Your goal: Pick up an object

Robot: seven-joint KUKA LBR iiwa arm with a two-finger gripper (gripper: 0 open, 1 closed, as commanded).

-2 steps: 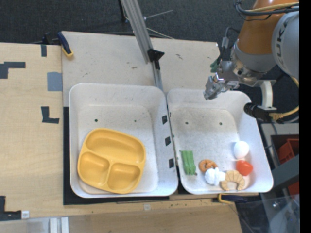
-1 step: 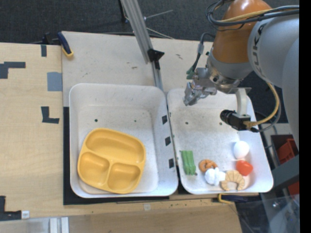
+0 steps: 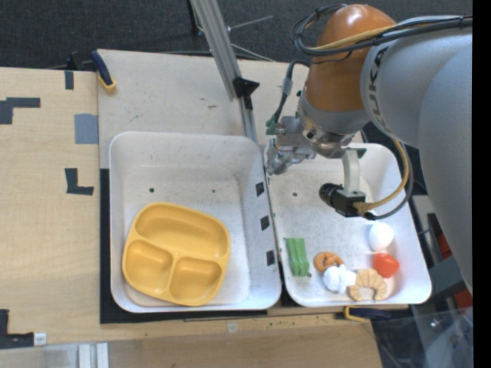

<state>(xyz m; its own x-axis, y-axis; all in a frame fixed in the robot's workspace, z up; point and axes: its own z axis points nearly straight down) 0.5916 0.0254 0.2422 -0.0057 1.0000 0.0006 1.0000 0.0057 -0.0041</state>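
Camera view: end effector (image 3: 278,162) above right bin (image 3: 414,282).

I'm looking at a robotics lab: a plywood desk (image 3: 46,228) patched with tape marks, two white bins (image 3: 192,156) of toy food (image 3: 357,274), dark carpet (image 3: 115,10) and a metal camera mast (image 3: 219,48).

Arm (image 3: 360,75) hangs over right bin (image 3: 418,282); yellow tray (image 3: 178,253) fills left bin (image 3: 123,152).
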